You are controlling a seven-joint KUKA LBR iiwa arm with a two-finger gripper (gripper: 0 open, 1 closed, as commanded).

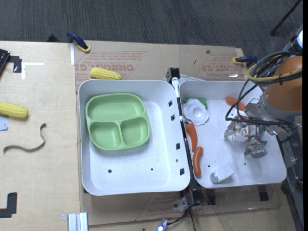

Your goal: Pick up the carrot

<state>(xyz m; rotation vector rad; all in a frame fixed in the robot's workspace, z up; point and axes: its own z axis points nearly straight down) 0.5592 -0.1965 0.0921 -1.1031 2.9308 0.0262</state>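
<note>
Camera view, from above. The carrot (191,135) is an orange, tapered, smooth-skinned piece lying flat in the right white shallow bin (269,174). It is close against that bin's left wall, lengthwise along it. Just below it, nearly end to end, lies a shorter orange-red elongated piece (197,160); I cannot tell whether that is a second carrot.

My gripper (254,148) hangs over the right half of the same bin, well apart from the carrot, with nothing of the carrot in it. Whether the gripper is closed or released I cannot tell: cables and metal parts clutter the outline.

Other contents of the right bin:
- a white rounded object with a green part (196,111), just above the carrot;
- a small orange item (231,100) near the far wall, partly behind a black cable;
- a small pale grey block (222,174) near the front wall.

The left white shallow bin (144,179) holds a light green plastic plate with three compartments (116,120), set in its upper left area.

Outside the bins, a yellow corn cob (106,73) lies on the brown cardboard sheet (159,61) behind the left bin. A second yellow corn cob (13,110) rests on the pale wooden counter (38,186).
</note>
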